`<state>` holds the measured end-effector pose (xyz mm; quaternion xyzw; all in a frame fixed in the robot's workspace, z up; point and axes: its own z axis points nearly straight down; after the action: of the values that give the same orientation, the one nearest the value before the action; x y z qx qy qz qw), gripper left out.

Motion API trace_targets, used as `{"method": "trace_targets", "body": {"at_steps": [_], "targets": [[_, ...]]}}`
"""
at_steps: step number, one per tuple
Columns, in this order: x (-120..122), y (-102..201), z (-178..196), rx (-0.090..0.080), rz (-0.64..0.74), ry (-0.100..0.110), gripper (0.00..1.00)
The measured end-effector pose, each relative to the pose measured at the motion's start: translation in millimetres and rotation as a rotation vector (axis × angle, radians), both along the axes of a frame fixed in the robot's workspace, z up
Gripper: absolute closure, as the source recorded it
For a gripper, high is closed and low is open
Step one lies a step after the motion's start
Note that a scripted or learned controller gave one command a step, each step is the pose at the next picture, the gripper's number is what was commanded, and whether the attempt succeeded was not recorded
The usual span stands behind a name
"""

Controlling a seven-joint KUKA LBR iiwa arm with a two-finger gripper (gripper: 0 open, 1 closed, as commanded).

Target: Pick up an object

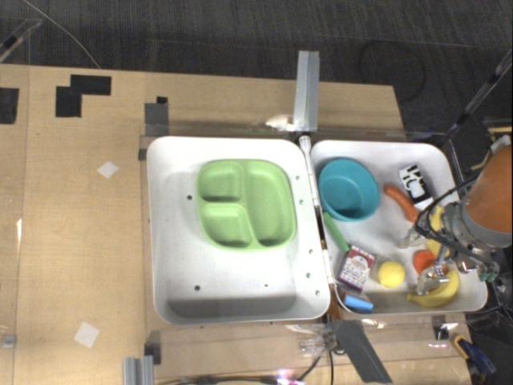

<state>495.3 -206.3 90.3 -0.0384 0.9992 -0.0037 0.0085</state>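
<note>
Camera view: end effector (435, 277), grip unclear, among banana (437, 293), lemon (391, 274), carrot (400, 202).

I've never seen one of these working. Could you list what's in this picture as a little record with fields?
left bin: green divided plate
right bin: blue bowl, yellow ball, small carton, banana, orange carrot-like piece
arm: reaching in from the right
end effector: low, over the banana

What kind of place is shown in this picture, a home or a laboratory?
Probably a robotics laboratory: two shallow white bins on a wooden bench, a grey arm with an orange band, and toy-like objects such as a green divided plate and blue bowl.
</note>
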Motion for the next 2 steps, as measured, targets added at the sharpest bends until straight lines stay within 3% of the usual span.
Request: {"method": "trace_targets", "body": {"at_steps": [2], "targets": [[2.8,0.9,0.3,-0.004,0.217,-0.001,0.0]]}}
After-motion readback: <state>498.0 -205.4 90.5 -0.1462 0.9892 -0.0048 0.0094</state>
